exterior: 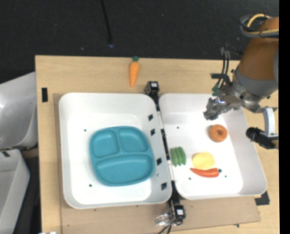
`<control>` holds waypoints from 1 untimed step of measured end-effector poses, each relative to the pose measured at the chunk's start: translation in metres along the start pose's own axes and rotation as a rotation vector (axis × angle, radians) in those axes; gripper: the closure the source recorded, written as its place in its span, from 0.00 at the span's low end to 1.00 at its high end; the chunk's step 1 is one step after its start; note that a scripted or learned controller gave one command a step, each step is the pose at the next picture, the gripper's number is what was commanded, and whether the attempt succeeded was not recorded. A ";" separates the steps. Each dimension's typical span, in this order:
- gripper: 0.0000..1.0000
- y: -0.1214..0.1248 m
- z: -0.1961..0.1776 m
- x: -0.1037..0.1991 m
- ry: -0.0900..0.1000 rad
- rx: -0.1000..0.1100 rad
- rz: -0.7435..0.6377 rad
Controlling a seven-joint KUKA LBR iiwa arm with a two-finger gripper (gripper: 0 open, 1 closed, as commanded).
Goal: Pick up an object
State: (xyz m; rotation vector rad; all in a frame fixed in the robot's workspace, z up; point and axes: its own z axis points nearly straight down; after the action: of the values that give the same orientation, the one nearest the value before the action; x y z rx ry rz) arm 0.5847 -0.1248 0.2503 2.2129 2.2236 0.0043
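Note:
In the right bin [184,116] lie an orange donut-shaped toy [217,133], a yellow toy [203,159], a red chili pepper [205,172] just below it, and a green ridged toy [177,156] near the bin's left wall. My gripper [213,109] hangs over the upper right part of this bin, up and slightly left of the orange donut. Nothing shows between its fingers.
The left bin [72,111] holds a blue divided plate [121,155]. An orange toy carrot [134,72] lies on the wooden bench behind the bins. Black clips [152,87] sit along the seam between the bins. A white object [8,116] stands at the far left.

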 end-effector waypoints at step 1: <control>1.00 0.014 -0.006 0.056 0.002 0.003 -0.003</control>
State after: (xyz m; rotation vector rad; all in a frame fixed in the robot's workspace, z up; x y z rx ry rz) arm 0.5988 -0.0683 0.2562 2.2123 2.2294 0.0035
